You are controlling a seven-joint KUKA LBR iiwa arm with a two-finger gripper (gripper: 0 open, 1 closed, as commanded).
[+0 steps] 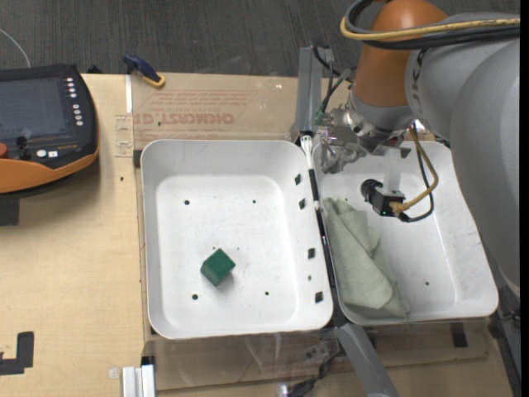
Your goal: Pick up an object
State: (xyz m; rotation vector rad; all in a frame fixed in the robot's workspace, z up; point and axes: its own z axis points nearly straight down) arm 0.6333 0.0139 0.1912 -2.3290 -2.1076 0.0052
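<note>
At the left edge of the surface [66,288] lay a teach pendant [41,126] with a dark screen and an orange rim. Behind it, near the surface's back edge, sat a small blue and yellow clamp [142,69], and beside that a flat sheet of cardboard [207,110] with reversed red lettering ran along the back of the left bin.

The left bin [157,246] held a single green block [218,267], resting on the bin floor toward its front edge, a little left of centre and apart from every wall.

Just past the dividing rims, the right bin [446,255] held a pale green cloth [361,256], bunched along its left wall and reaching down to the front left corner.

Above the back left corner of the right bin hung the tool [335,154], below the orange band and close to the divider, just behind the cloth's upper end. Whether its grasp was parted or closed could not be told from this angle. A black cable looped from the wrist over the bin floor.
</note>
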